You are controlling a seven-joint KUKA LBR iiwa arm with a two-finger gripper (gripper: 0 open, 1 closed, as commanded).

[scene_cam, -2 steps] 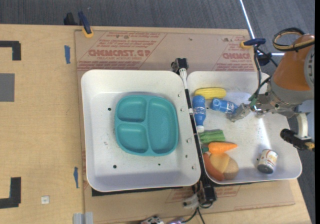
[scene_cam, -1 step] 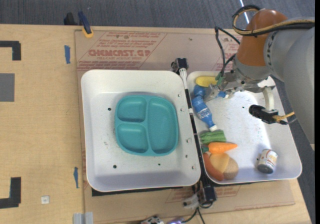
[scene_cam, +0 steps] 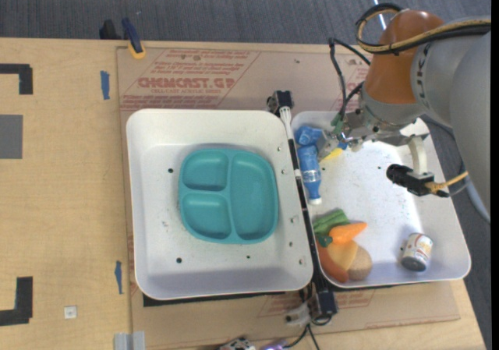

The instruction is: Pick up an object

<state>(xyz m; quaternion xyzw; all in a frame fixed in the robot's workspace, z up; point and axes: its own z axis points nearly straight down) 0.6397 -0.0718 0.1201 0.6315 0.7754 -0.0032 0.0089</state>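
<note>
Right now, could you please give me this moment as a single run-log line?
gripper: over right bin, beside blue bottle | grasp: cannot tell | left bin: teal tray | right bin: carrot, can

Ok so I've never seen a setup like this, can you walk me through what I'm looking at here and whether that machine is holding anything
This is one picture, taken by a camera fixed above a workbench, looking down at a slant. The big grey and orange thing on the right is a robot arm. Its hand hangs over the upper part of the right bin, close to a blue bottle lying along that bin's left wall. I can't tell whether it grips anything. Also in that bin: a toy carrot with other play food at the front left, and a small can at the front right. The left bin holds a teal divided plate.
</note>
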